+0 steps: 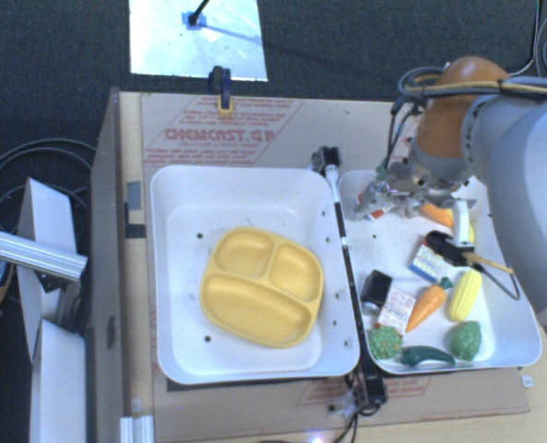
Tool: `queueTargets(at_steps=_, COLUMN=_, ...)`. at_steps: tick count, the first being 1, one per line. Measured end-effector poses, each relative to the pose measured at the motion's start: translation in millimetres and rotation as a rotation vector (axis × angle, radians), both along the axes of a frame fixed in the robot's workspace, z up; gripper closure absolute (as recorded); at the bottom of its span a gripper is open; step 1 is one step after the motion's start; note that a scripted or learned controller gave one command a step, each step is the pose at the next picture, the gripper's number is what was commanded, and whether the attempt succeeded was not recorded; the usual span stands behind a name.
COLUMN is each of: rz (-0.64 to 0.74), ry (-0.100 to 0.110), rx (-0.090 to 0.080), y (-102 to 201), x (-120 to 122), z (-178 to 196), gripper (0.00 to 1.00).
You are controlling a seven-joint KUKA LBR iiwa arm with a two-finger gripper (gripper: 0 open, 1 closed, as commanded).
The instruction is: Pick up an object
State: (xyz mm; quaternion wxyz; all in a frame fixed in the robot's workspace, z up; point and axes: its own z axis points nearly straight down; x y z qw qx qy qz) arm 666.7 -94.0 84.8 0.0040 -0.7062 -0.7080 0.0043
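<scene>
My gripper (385,197) is low over the far left corner of the right bin (522,344), under the orange-banded wrist. A small red and white piece (375,213) lies just below it; whether they touch is unclear. An orange piece (436,214) lies to the gripper's right. Nearer the front are a blue and white box (427,264), a black block (376,287), a carrot (424,305), a corn cob (464,294) and a red and white card (398,309).
Along the right bin's front edge lie a broccoli floret (385,342), a dark green vegetable (427,356) and another green piece (466,340). The left bin (176,247) holds a yellow divided plate (262,286). The grey arm covers the right bin's far right side.
</scene>
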Motion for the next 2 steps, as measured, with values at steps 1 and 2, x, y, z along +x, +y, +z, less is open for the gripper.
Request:
queueTargets(at_steps=1, rz=0.001, ry=-0.001, rx=-0.005, y=1.7, x=-0.1, z=0.2, gripper=0.00)
queueTargets(at_steps=2, rz=0.000, ry=-0.001, rx=-0.001, y=-0.1, x=0.1, z=0.0, gripper=0.00)
